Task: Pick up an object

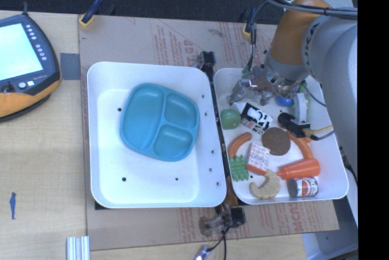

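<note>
My gripper (250,93) hangs low over the far left corner of the right bin (337,183), below the orange wrist band. Its two metal fingers (234,95) stand apart, open, and I see nothing between them. Just in front of it lie a green ball (230,118) and a black-and-white object (256,117). Further forward are a brown disc (278,141), an orange sausage (239,143), a red-and-white packet (259,157), a green ridged piece (238,168), a pale biscuit (265,187), an orange cone (299,167) and a small can (302,187).
The left bin (103,192) holds a blue divided plate (160,121). A control pendant (24,67) rests on the bench at far left. The grey arm (331,46) covers the right bin's far right side. Clamps (208,60) sit between the bins.
</note>
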{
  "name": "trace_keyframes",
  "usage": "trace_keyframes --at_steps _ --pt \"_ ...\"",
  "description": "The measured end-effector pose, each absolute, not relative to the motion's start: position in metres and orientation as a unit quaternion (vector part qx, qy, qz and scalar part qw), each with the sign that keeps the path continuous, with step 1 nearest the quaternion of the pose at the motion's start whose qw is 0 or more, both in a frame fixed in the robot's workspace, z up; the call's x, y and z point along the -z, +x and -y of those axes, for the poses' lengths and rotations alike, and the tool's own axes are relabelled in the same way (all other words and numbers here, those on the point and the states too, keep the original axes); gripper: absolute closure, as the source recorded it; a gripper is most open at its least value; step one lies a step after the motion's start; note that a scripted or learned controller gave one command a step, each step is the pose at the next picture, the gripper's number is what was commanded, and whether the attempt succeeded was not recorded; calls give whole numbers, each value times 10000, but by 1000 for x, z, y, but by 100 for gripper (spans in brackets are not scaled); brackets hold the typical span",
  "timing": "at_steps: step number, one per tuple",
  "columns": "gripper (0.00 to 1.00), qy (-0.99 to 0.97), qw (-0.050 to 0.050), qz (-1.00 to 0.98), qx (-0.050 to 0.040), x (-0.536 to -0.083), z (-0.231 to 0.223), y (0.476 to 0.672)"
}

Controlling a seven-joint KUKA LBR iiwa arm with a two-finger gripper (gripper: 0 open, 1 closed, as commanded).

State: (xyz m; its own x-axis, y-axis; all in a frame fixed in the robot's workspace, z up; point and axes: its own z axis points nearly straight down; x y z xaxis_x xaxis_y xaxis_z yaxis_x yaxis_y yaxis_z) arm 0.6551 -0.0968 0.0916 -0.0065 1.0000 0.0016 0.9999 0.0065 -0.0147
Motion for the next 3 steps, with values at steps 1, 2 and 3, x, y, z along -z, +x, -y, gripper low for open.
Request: trace_keyframes --at_steps 1,2,3 --pt "0 -7051 53 7091 -44 -92 98 655" --pt "0 -7050 56 7091 -44 -92 97 655" --pt "0 -7048 63 7093 -48 -92 92 655"
